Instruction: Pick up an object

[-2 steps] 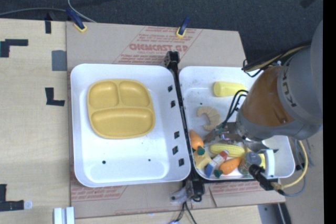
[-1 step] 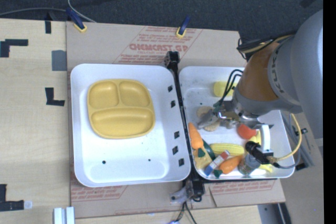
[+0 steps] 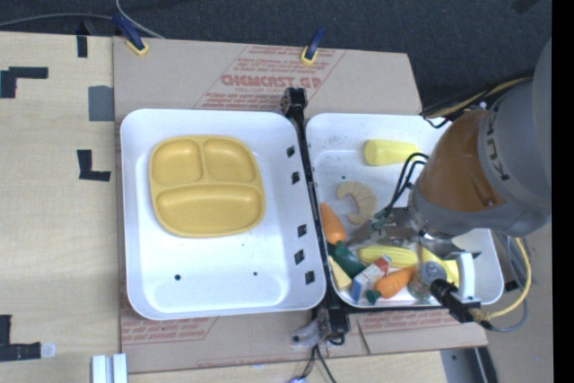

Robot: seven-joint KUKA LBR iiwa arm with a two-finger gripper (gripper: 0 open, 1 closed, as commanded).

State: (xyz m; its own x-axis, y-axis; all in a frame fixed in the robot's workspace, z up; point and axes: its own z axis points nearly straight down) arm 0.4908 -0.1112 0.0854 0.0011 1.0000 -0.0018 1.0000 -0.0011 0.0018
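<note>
**Gripper down in the toy pile, no grasp visible yet**

The arm [image 3: 489,170] comes in from 3 o'clock and bends over the right bin [image 3: 341,132]. Its gripper [image 3: 405,233] sits low among the toys heaped at the bin's 6 o'clock end; whether it is spread or pinching cannot be told, since the wrist hides it.

Candidates close by: a corn cob [image 3: 387,256] just below the gripper, a carrot [image 3: 331,223] at its 9 o'clock, a second carrot [image 3: 393,284] at 6 o'clock, and a beige ring [image 3: 357,198] at 10 o'clock. A yellow block [image 3: 387,152] lies apart at the bin's 12 o'clock end.

The left bin [image 3: 134,220] carries a yellow tray [image 3: 206,185].

As I read it, the reach is done; closing on one toy and lifting remain, and nothing looks raised yet.
</note>
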